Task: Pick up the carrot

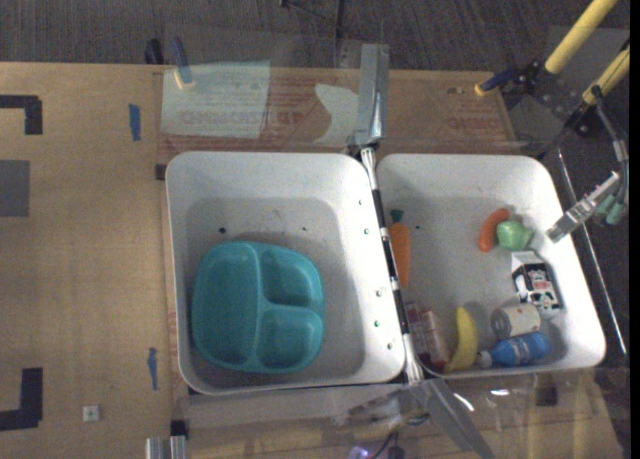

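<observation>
The carrot is orange with a green top. It lies lengthwise against the left wall of the right bin, green end pointing to the back. A slim grey part of my gripper comes in from the right edge and hangs over the right bin's right rim. It sits well to the right of the carrot, close to a green toy, and has nothing in it.
An orange piece lies beside the green toy. Along the right bin's front are a printed white box, a can, a blue bottle, a banana and a reddish packet. The left bin holds a teal divided plate.
</observation>
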Robot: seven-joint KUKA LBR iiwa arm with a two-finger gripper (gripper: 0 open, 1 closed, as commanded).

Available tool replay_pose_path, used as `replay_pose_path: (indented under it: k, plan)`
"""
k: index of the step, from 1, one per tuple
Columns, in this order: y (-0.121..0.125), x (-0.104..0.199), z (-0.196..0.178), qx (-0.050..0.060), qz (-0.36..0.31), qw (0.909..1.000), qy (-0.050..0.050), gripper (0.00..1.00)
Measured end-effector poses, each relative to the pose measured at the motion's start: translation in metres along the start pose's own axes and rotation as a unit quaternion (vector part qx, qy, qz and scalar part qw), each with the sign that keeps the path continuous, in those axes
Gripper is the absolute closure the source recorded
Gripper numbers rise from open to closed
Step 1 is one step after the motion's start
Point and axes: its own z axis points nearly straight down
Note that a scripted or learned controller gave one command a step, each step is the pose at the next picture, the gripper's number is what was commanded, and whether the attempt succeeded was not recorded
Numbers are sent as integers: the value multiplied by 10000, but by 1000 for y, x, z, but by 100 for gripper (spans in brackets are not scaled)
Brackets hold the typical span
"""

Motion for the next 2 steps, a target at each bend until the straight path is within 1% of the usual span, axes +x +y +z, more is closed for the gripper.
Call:
replay_pose_path:
  k: [1, 2]
  plan:
    - [-43, 25, 2, -1, -453, 9990, 0, 100]
    - [-53, 32, 1, -3, -1445, 9895, -2, 100]
